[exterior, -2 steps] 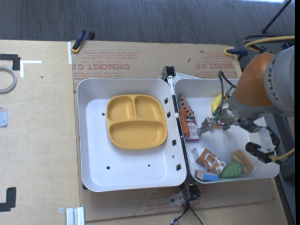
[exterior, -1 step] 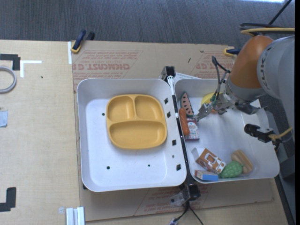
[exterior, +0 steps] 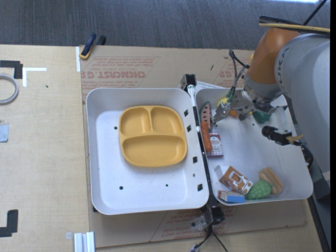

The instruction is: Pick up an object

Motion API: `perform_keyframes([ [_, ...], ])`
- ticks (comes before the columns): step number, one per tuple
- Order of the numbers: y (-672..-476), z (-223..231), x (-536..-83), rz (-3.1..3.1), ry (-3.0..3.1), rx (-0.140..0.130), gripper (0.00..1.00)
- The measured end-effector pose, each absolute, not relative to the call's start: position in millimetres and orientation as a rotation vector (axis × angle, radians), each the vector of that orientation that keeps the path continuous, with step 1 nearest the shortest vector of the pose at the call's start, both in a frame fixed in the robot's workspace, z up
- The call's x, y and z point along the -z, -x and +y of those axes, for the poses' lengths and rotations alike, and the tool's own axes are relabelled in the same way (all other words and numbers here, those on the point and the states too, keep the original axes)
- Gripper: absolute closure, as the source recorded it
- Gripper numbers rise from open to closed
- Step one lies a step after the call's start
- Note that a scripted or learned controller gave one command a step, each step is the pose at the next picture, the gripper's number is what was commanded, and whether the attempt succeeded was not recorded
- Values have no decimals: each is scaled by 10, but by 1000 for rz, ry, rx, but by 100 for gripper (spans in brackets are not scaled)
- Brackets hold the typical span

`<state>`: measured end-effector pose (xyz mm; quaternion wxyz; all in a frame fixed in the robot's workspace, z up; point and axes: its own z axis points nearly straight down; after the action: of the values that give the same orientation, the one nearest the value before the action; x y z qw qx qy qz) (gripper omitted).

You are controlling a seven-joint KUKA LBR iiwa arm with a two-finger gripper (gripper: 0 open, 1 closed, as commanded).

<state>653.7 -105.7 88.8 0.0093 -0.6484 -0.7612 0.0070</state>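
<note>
My gripper [exterior: 224, 109] hangs low over the far left part of the right bin [exterior: 273, 154], on the grey arm that reaches in from the right. Just left of it, an orange and dark long object [exterior: 205, 121] lies along the bin's left wall, with a red and white packet [exterior: 214, 144] below it. A teal piece [exterior: 261, 116] shows just right of the gripper. At the near edge lie a brown snack box [exterior: 235, 180], a blue item [exterior: 231, 197], a green fuzzy object [exterior: 259, 190] and a tan bread-like piece [exterior: 271, 179].
The left bin [exterior: 105, 167] holds a yellow divided plate [exterior: 153, 136]. Both bins sit on a cardboard sheet [exterior: 121, 70]. A blue and yellow tool [exterior: 88, 45] lies at the cardboard's far left corner. The arm's bulk covers the right bin's far right side.
</note>
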Motion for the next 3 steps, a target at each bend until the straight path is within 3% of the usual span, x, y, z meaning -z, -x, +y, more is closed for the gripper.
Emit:
perform_keyframes([
  [1,-6549,-1061,-991,-2386,2026,-21,100],
  [2,-6409,-319,-1922,-2403,2025,-1,100],
  [3,-5853,411,-2554,-2424,1999,0,100],
])
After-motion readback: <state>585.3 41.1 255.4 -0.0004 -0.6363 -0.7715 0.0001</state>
